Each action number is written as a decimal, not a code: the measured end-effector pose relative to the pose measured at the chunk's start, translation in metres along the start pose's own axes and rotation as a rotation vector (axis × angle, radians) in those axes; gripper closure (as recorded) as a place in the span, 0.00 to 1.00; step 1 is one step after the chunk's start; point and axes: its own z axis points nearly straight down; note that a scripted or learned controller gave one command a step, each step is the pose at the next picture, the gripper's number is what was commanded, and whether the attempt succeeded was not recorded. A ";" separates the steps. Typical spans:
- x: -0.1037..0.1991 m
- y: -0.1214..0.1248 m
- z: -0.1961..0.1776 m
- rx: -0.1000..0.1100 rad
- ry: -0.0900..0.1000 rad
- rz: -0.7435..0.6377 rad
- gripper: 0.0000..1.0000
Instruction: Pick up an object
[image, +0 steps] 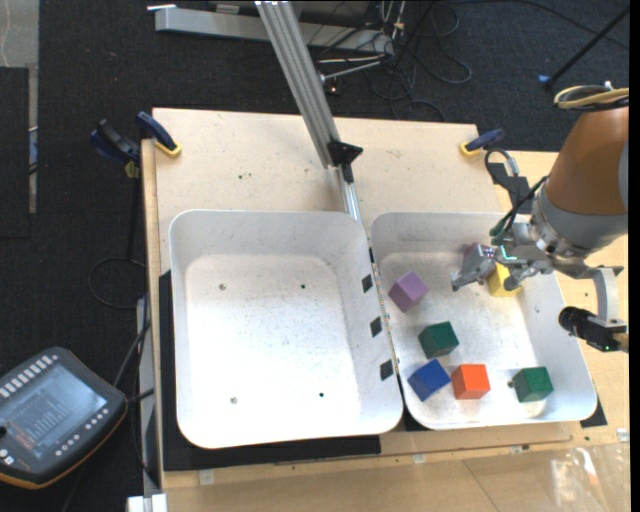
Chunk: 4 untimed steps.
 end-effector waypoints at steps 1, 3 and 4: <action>0.000 0.000 -0.002 -0.004 -0.001 0.002 0.00; 0.001 -0.006 0.115 0.000 0.000 0.002 0.00; 0.000 -0.005 0.101 -0.007 -0.002 0.002 1.00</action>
